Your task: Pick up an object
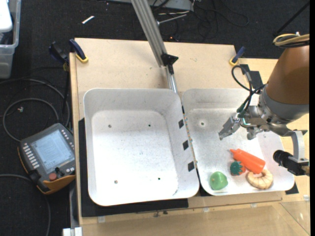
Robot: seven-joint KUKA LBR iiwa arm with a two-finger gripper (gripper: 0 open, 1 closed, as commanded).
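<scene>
Nearest, a green ball [218,180], carrot [248,159] and pastry [260,179] are being approached; the empty, open gripper [239,127] is being held above, needing lowering.

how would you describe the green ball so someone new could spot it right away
Look in the right white bin, along its near edge. The round green ball sits leftmost in a cluster with a small teal piece, an orange carrot and a tan ring; it alone is smooth, bright green.

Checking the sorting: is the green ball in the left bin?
No, the green ball lies in the right bin, beside the carrot.
</scene>
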